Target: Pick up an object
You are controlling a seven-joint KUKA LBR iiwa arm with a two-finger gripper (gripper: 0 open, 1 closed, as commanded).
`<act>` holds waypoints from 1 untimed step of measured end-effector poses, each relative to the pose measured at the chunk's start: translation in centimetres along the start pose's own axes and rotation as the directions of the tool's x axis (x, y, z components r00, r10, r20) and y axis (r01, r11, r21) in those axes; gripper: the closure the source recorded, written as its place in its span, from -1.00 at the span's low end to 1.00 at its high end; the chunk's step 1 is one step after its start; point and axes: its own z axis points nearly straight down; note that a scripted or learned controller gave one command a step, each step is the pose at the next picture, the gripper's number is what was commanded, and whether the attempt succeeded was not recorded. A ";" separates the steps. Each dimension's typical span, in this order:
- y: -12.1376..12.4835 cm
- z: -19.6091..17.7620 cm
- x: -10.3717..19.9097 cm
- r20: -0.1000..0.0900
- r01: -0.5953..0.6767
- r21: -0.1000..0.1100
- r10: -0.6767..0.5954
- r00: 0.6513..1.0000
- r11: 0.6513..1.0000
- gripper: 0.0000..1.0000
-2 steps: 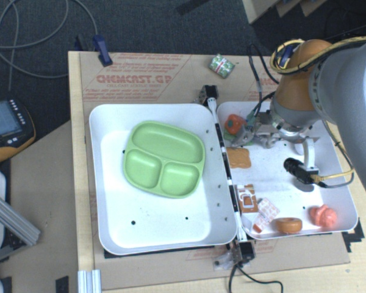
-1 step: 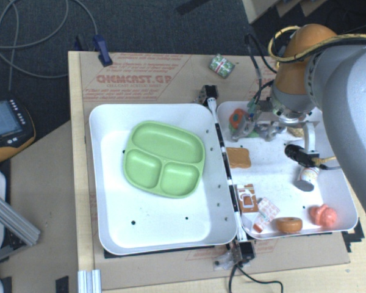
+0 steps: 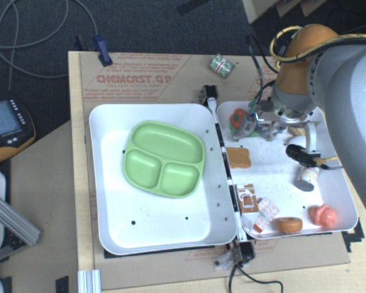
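Note:
My gripper (image 3: 260,127) is low over the back left of the right bin (image 3: 348,209), under the orange wrist band. A red and green toy fruit (image 3: 236,118) lies just left of it, close to the gripper; no contact is discernible. A brown square toast piece (image 3: 238,157) lies in front of the gripper, against the bin's left wall. Further forward are an orange and white packet (image 3: 247,198), a small wrapped sweet (image 3: 267,212), a brown bun (image 3: 289,225) and a pink lump (image 3: 322,215). A small pale cylinder (image 3: 305,179) lies mid bin.
The left bin (image 3: 110,212) holds a green divided plate (image 3: 165,158). A small green wrapped item (image 3: 221,65) lies on the cardboard behind the bins, and a blue clip (image 3: 101,49) sits at the bench's back left corner. The bulky grey arm covers the right bin's far right.

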 end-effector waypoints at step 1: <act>0.0 0.1 -0.6 -0.001 -0.002 -0.002 0.002 1.000 1.000 -1.00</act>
